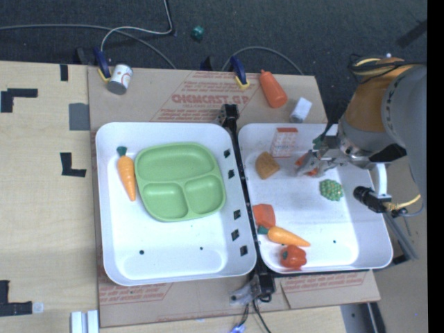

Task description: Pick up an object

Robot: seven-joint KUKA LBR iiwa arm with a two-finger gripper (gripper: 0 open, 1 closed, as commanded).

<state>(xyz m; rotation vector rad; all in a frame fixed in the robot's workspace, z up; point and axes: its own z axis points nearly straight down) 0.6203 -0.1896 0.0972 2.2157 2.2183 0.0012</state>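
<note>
My gripper (312,164) is low in the right bin (374,252), near its back right part. A small red thing (302,161) lies right at its tip, and contact is unclear. A green bumpy ball (331,189) sits just in front of the gripper. To its left are a brown bread-like piece (267,165) and a white and red carton (284,142). Near the bin's front lie an orange-red piece (263,214), a carrot (286,236) and a red pepper (293,256).
The left bin (111,241) holds a green divided plate (182,180) and a carrot (126,174) along its left wall. Behind the bins on the cardboard lie an orange bottle (273,89), a white cube (301,109) and a small can (120,78).
</note>
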